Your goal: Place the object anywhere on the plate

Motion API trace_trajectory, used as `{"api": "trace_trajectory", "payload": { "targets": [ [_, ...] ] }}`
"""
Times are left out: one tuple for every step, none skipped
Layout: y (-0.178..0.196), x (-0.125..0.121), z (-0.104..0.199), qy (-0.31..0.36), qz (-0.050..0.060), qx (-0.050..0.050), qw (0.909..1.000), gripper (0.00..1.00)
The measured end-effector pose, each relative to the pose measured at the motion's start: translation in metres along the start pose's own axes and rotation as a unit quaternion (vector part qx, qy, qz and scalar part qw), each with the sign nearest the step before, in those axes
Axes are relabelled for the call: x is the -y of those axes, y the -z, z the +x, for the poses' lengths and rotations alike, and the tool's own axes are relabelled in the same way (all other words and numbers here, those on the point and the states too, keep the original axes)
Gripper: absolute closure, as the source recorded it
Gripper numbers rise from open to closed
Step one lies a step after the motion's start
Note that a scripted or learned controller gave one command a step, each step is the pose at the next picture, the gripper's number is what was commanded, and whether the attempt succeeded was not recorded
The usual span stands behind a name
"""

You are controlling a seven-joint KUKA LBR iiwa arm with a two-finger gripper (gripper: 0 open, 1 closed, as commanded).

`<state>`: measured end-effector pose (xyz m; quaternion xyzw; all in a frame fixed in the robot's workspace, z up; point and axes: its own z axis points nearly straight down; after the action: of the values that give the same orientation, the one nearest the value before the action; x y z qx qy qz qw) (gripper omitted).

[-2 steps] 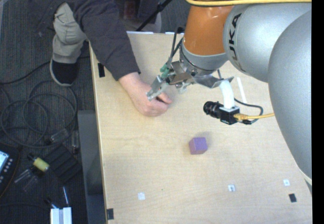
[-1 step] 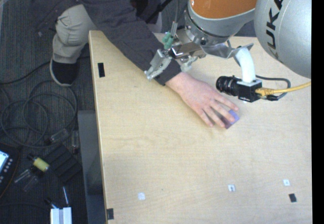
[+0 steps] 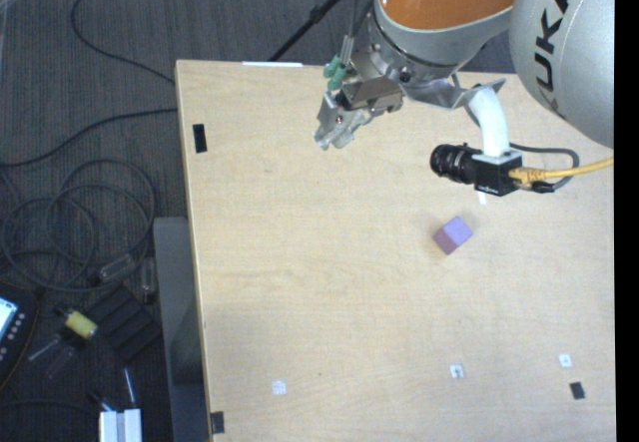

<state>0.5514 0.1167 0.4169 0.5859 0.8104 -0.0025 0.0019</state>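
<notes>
Small purple cube (image 3: 452, 234), alone on wooden tabletop, slightly rotated.

The bench (image 3: 329, 310) is looking like pale wood, smooth and matt, with a faint grain. The block (image 3: 453, 234) on it is looking like soft purple plastic or foam, matt, not shiny. The arm (image 3: 559, 21) is showing a glossy orange band and a smooth grey shell that is catching the light. The pincer (image 3: 334, 134) is looking like bare grey metal, dull and a bit scuffed, with small green plastic bits above it. A small black camera (image 3: 461, 164) on a white plastic bracket is looking shiny. The floor (image 3: 90, 51) is looking like dark, rough carpet. The black cables (image 3: 60, 221) lying on it are looking like smooth rubber.
</notes>
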Motion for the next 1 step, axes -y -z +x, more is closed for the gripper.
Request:
{"api": "trace_trajectory", "payload": {
  "targets": [
    [-0.0738,0.0299,0.0750,0.075,0.000,-0.003,0.9972,1.00]
  ]
}}
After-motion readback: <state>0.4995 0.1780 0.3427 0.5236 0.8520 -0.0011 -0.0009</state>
